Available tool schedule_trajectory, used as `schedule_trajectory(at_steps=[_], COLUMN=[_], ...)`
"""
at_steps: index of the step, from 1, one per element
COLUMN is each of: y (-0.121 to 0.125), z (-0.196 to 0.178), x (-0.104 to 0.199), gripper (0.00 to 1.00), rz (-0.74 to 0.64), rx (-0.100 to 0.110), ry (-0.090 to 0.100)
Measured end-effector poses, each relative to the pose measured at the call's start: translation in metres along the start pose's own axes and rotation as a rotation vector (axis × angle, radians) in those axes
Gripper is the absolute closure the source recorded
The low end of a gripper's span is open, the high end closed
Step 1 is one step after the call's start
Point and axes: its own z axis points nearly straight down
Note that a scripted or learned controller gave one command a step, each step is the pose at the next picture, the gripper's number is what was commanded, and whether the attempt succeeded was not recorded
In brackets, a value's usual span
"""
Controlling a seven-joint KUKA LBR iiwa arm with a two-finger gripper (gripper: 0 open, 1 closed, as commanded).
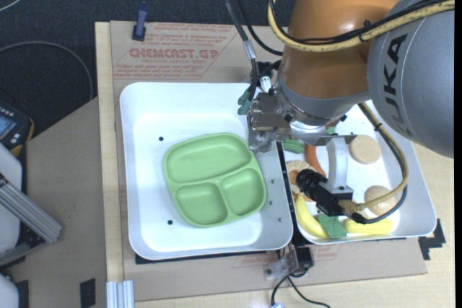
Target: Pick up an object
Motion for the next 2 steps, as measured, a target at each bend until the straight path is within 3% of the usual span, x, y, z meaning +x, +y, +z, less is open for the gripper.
schedule_trajectory(at_steps=[1, 2], y=[0.008, 0.03], z=[0.138, 0.029], x=[-0.052, -0.011], gripper=[1.0, 1.0], rz=[0.003, -0.008], rx=[0.008, -0.015], ry=[-0.002, 0.003])
